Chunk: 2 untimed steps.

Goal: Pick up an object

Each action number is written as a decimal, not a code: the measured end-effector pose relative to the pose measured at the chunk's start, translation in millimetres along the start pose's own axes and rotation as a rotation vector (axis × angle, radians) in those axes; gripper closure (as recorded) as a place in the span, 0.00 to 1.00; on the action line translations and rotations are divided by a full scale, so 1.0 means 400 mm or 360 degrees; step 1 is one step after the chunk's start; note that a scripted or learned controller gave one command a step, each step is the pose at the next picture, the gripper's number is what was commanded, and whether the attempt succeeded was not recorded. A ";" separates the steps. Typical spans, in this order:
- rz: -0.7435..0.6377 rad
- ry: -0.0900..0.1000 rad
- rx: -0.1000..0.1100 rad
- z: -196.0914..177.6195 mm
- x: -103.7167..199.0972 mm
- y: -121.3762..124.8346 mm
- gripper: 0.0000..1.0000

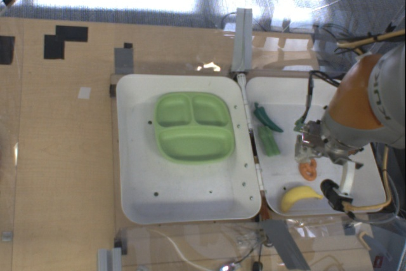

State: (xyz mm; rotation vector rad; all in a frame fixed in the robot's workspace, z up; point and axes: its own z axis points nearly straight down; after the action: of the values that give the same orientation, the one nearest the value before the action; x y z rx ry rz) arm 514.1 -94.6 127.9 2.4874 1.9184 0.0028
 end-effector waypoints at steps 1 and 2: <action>0.0001 0.0000 0.0000 0.000 -0.001 0.000 0.00; -0.0272 0.0004 -0.0019 0.091 -0.149 0.017 0.00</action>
State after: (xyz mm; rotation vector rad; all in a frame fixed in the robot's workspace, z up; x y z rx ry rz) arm 505.5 -153.7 91.3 2.3086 2.1184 0.0174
